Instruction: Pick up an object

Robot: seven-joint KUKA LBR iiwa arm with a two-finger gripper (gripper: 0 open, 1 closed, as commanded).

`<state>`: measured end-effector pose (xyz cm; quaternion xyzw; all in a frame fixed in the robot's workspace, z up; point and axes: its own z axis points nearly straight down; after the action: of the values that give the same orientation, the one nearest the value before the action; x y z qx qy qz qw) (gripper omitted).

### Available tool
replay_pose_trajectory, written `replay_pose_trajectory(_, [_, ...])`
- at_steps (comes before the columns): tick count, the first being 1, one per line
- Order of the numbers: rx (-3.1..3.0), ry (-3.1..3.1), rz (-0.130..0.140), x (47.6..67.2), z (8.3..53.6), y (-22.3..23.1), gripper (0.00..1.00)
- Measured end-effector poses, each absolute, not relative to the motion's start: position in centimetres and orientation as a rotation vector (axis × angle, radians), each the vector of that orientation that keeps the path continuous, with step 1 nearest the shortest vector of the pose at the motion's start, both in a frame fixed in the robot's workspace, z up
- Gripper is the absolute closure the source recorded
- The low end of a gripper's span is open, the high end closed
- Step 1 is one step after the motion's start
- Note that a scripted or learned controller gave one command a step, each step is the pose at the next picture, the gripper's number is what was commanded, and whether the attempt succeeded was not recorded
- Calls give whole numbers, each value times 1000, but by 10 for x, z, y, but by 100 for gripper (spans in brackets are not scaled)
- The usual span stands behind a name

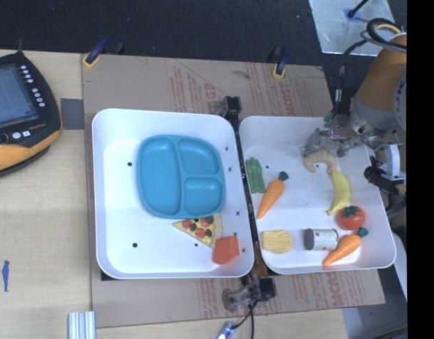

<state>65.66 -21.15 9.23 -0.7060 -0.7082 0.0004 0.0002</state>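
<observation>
Beige piece [321, 162] lies just under the spread end effector [331, 141], a grasp being lined up; next, descend and close

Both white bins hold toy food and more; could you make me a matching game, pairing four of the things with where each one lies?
Things:
1. blue tray
2. pizza slice
3. tomato
4. banana

Places:
A. right bin, just below the banana's lower tip
B. left bin, at the middle
C. right bin, below the gripper and a pale piece
D. left bin, just under the blue tray's lower edge

Pairs: 1-B, 2-D, 3-A, 4-C
</observation>
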Motion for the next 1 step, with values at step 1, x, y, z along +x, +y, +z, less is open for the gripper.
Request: replay_pose_trajectory(1, [-2215,-2229,1,657,104,-212,100])
